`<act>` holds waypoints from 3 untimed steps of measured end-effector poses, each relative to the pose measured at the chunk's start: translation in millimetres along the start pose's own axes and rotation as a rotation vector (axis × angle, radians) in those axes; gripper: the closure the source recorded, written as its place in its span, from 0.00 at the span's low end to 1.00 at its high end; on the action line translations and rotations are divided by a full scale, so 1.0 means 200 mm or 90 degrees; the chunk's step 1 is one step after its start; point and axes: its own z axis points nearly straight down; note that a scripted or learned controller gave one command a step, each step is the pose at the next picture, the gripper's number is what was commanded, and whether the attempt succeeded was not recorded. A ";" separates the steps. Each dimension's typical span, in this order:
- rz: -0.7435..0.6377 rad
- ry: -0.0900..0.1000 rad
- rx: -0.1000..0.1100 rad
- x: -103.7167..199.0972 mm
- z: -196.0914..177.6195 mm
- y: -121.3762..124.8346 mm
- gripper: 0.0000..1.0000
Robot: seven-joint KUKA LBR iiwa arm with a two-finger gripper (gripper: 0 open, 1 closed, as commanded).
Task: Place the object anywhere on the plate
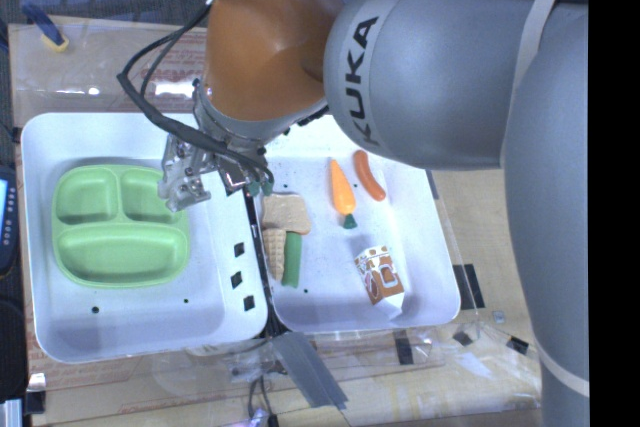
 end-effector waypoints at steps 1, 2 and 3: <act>-0.003 0.004 -0.001 0.01 0.02 0.02 0.00; -0.196 0.003 -0.003 0.27 -0.23 0.12 0.00; -0.198 0.001 -0.002 0.26 -0.28 0.13 1.00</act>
